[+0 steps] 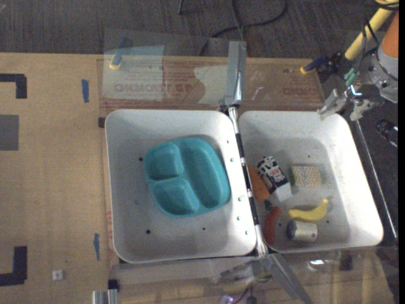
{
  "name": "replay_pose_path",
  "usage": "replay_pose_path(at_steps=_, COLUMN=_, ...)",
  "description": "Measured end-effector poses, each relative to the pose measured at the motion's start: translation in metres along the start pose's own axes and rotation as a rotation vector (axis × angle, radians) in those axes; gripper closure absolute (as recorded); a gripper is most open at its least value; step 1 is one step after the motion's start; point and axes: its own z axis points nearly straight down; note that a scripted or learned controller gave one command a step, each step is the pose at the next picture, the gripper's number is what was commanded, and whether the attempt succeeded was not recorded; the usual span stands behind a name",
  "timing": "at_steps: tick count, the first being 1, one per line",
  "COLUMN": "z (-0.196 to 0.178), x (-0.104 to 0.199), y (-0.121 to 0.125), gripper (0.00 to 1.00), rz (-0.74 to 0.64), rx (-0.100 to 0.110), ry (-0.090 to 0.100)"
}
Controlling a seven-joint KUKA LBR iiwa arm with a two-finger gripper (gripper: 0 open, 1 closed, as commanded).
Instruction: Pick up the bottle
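The bottle (274, 175) is a small white one with black cow patches and a red end. It lies on its side in the right bin (354, 170), near the bin's left wall. My gripper (345, 105) hangs over the far right corner of that bin, well away from the bottle. Its fingers are open with nothing between them.
Around the bottle lie an orange carrot (258, 182), a tan speckled block (307, 177), a banana (309, 212), a metal can (302, 231) and a red round piece (273, 223). The left bin (126, 220) holds a teal divided plate (186, 176).
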Motion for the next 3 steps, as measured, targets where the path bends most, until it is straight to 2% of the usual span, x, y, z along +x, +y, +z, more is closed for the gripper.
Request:
replay_pose_path(at_steps=1, z=0.1, x=0.029, y=0.021, gripper=0.0, rz=-0.293, rx=-0.001, ry=0.0)
replay_pose_path(at_steps=2, z=0.143, x=0.032, y=-0.01, gripper=0.0, rz=-0.375, rx=-0.001, ry=0.0)
replay_pose_path(at_steps=3, z=0.131, x=0.031, y=-0.008, gripper=1.0, rz=-0.374, rx=-0.008, ry=-0.002)
